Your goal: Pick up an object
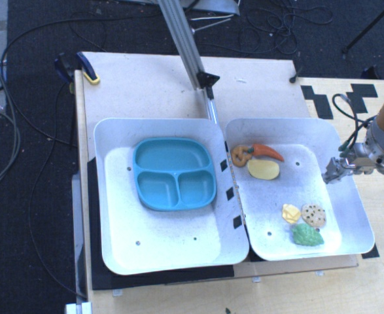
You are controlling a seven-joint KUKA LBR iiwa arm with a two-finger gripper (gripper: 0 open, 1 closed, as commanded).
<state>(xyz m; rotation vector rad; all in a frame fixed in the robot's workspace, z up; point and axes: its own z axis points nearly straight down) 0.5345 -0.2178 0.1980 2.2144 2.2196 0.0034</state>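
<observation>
Pincer (331, 173) of the grey arm sits over the right rim of the right bin, nothing seen between its tips; whether it is wide or narrow cannot be told. Pale flat surface (146, 84) carries two shallow white bins side by side. Left white bin (113, 241) holds a blue plastic tray with three compartments (175, 174). Right white bin (277, 241) holds six small items: an orange carrot-shaped toy (268, 151) and a brown pretzel-shaped piece (240, 155) at the far left, a pale yellow oval piece (263, 169) just beside them; near the front, a green leafy lump (307, 235), a round chip cookie (313, 215) and a small yellow piece (291, 213).
</observation>
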